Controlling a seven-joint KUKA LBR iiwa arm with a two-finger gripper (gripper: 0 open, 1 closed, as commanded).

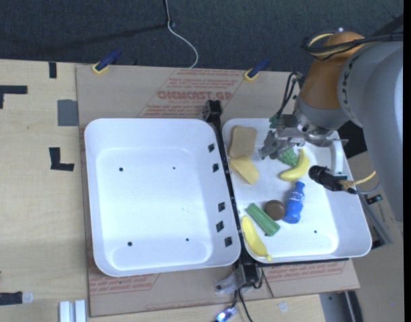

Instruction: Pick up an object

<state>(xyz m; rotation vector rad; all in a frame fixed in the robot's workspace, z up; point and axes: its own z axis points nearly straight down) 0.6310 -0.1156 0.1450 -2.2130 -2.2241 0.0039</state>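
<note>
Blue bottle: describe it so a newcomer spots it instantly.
Look in the right-hand bin, near its middle, below the claw. The blue bottle stands out beside a brown ball and under a yellow banana. It is the one blue item there.

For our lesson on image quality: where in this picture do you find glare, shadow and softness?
Camera view: even overhead light; the left bin's floor is bright and nearly washed out; soft shadows sit beside the blue bottle and under the hand; the picture is slightly soft all over, small toys lacking fine detail.
</note>
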